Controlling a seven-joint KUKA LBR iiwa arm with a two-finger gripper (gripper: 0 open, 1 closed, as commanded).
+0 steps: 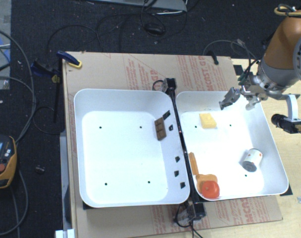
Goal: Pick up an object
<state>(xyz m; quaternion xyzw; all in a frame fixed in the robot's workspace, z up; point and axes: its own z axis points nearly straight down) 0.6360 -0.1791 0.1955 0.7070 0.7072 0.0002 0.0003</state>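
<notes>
Bench first: a cardboard sheet (140, 66) under two white bins, the left bin (123, 192) and the right bin (269, 152), which meet along a black divider. The arm (284, 43) comes in from the right, its orange band high at the frame's edge, and the gripper (238, 99) hangs above the far edge of the right bin. Its fingers look spread, one dark tip toward the left and a paler one beside it, with nothing between them.

In the left bin a brown bar (160, 129) leans on the wall by the divider. The right bin holds the likely picks: a white cylinder (251, 160) lying on its side near the right wall, an orange brush (200, 171) along the divider, a red ball (209, 189) touching it in the near corner, and a yellow block (207, 120) near the far end, closest to the gripper.

Risks, as I judge them: the cylinder may roll away under a closing finger; the ball and brush sit so tight to the wall that a finger could strike the rim; the block may get pushed rather than pinched.
</notes>
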